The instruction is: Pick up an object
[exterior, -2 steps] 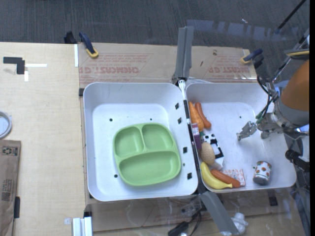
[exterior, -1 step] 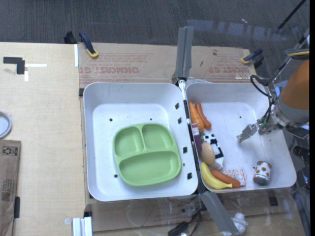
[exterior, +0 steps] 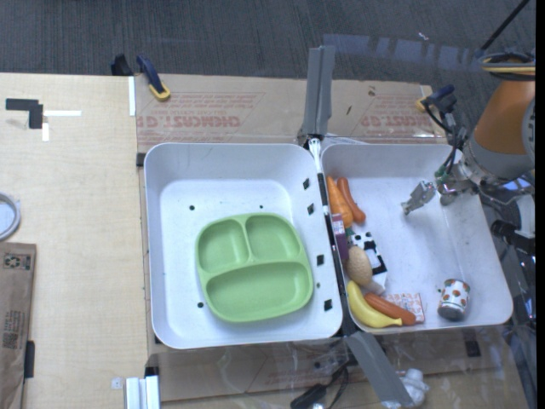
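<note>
gripper hangs over bare floor, clutter lies along the divider

the landmark here is the divider (exterior: pixel 324 220) between the two white bins. the gripper (exterior: pixel 419 198) hovers in the right bin (exterior: pixel 477 254), well to the right of that divider and nearer the bin's far wall than its near one. whether its jaws stand apart or together cannot be told at this size; nothing is visibly between them.

the things worth picking are almost all packed against the divider's right side: two orange carrots (exterior: pixel 342 201) at the far end, a spotted black-and-white item (exterior: pixel 368 250) just below them, a tan potato-like piece (exterior: pixel 359 267), then a banana (exterior: pixel 368 309) with another carrot (exterior: pixel 393 308) and a small patterned packet (exterior: pixel 407 301) at the near end. a speckled cup (exterior: pixel 454 299) lies apart from the rest, well right of the divider near the bin's front edge.

the far carrots are probably the closest target: they lie leftward from the gripper, toward the divider, with their long axis running along it. a grasp would likely need the fingers set across that axis, and the wall leaves little room on one side. the cup is the more open choice.

left of the divider, a green sectioned plate (exterior: pixel 254 267) sits in the other bin (exterior: pixel 170 228).
</note>
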`<state>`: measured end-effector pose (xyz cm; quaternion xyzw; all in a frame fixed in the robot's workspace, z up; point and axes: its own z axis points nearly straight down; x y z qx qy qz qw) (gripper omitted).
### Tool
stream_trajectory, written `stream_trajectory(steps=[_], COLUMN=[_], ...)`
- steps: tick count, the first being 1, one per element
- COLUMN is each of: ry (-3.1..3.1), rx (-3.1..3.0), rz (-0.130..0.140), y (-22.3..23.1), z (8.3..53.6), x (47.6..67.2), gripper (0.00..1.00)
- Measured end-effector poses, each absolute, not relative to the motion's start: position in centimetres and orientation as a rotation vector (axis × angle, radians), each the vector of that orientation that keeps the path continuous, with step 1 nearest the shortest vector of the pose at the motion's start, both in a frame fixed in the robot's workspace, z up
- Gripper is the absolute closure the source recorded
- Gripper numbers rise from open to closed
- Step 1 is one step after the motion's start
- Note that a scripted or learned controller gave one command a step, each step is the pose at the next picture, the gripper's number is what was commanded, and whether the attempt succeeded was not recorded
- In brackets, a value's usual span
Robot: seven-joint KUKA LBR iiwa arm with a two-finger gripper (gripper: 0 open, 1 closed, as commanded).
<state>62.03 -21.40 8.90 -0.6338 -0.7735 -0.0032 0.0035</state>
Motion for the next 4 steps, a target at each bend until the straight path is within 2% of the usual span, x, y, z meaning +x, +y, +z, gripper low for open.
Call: stream_trajectory(steps=[1, 2, 3, 4], ry=[-2.462, -2.267, -2.228, -2.073], rx=[-1.935, -2.144, -2.198, -2.329], rz=[-0.008, -0.009, 0.001, -0.011], y=[-21.6, -20.9, -20.7, -20.9], z=[8.9, 8.8, 8.9, 8.9], x=[54.6, 66.1, 54.9, 57.0], gripper=[0.00, 0.00, 0.00, 0.00])
